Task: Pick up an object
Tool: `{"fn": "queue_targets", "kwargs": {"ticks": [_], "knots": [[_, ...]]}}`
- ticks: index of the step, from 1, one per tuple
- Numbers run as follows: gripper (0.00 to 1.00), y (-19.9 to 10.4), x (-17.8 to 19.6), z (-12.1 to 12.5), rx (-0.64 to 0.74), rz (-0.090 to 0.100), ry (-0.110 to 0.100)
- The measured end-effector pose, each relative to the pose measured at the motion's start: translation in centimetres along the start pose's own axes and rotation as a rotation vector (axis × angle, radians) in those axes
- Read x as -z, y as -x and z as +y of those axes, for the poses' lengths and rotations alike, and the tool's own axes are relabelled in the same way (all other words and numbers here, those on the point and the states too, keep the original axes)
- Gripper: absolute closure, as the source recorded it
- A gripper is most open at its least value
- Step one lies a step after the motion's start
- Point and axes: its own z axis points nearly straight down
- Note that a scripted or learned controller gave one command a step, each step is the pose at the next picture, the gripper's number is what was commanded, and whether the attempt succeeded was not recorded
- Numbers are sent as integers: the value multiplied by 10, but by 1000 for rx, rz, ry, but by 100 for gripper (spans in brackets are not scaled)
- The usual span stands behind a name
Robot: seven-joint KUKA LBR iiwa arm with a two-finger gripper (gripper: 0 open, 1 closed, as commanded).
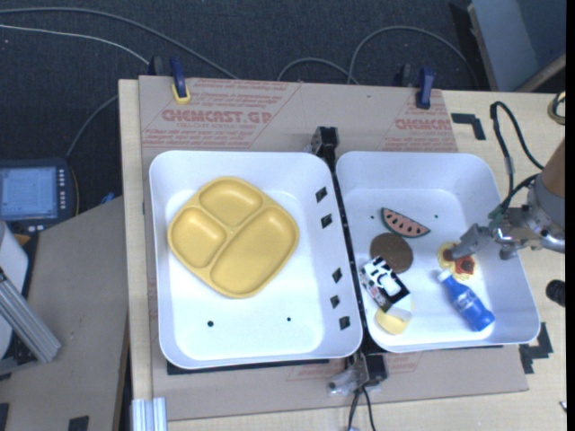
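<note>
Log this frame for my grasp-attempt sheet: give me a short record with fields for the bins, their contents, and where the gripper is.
left bin: holds a yellow divided plate
right bin: holds a watermelon slice toy, brown disc, black-and-white item, pale yellow piece, blue bottle, small yellow-and-red toy
gripper: over the right bin's right side, just above the small yellow-and-red toy
held object: none seen between its fingers
arm: enters from the right

We see even, bright overhead light. The white bins (180,241) glare slightly and wash out at their walls, and shadows beneath things stay soft and short. Focus is fair, though small details look grainy and blurred.
</note>
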Motion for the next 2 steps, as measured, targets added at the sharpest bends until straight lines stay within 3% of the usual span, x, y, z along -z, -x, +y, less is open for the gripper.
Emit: {"fn": "queue_targets", "kwargs": {"ticks": [1, 2], "knots": [[0, 6, -50, 6, 0, 0, 0], [0, 3, -70, 8, 4, 5, 2]]}}
